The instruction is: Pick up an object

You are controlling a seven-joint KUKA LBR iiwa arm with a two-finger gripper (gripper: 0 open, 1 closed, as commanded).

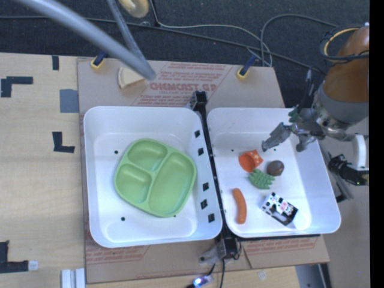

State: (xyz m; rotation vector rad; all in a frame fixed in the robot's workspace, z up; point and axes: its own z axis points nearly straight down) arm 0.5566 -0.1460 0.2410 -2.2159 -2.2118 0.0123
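The right bin (pixel 312 179) holds an orange-red block (pixel 250 159), a brown ball (pixel 275 167), a green leafy toy (pixel 261 179), an orange sausage-shaped toy (pixel 239 205) and a black-and-white box (pixel 279 209). My gripper (pixel 277 138) hangs over the upper part of this bin, just above and right of the orange-red block. Its fingers are spread apart, one pointing down-left, with nothing between them. The grey arm with its orange band (pixel 354 47) reaches in from the right.
The left bin (pixel 99 179) holds a green divided plate (pixel 156 176). A black divider (pixel 204 161) runs between the bins. Cables trail behind the bench and a grey pole (pixel 78 23) crosses the upper left.
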